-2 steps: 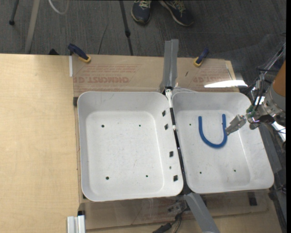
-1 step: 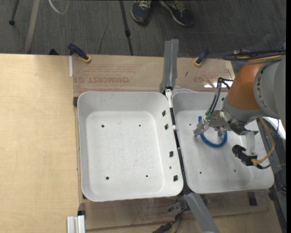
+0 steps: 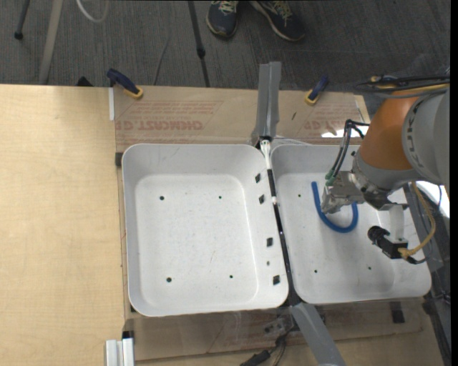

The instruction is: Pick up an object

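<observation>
Gripper [image 3: 335,202] hangs low inside the right bin [image 3: 315,282], its metal fingers pointing down at a blue loop [image 3: 336,220] that looks like a bent cable or cord. From this angle I cannot tell whether the fingers are spread or closed, nor whether they have the loop between them. The loop lies on the bin floor toward the middle, curving from just left of the gripper down and around beneath it, touching or very close to the fingertips.

Nearest the camera, the front edge of the brown bench [image 3: 207,336] runs along the bottom. On it, two shallow white bins sit side by side, their inner rims touching at a black clip line. The left bin [image 3: 193,229] has a speckled floor with a few small dark dots.

The grey arm [image 3: 422,129] with its orange band [image 3: 386,139] enters from the right, above the right bin, with dark cables trailing beside it.

Farther back, a grey post [image 3: 270,100] stands upright behind the seam between the bins. Two blue and yellow clamps [image 3: 124,82] grip the bench's rear edge. Beyond that, on grey carpet, a pair of shoes [image 3: 254,18] is visible.
</observation>
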Available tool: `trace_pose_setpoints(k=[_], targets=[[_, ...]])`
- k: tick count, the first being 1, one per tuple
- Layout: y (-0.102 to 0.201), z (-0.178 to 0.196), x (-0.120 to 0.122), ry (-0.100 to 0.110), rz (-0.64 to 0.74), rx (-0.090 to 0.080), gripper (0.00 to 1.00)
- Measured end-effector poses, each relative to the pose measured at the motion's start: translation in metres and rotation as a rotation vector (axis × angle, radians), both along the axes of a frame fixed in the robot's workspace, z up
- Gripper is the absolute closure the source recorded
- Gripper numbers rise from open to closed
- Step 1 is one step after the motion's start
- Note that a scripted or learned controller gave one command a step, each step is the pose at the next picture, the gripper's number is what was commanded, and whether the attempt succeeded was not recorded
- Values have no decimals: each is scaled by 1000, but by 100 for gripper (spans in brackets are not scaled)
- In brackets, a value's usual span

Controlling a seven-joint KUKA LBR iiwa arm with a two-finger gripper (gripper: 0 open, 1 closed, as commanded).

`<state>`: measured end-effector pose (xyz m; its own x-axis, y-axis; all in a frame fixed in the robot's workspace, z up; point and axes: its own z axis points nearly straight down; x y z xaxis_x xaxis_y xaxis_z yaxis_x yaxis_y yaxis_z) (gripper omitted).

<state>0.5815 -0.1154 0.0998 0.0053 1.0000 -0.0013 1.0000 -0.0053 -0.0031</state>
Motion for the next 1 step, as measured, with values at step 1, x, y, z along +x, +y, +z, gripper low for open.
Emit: trace_pose_setpoints(k=[1], targets=[[-37, 116, 78, -6, 456, -1, 100]])
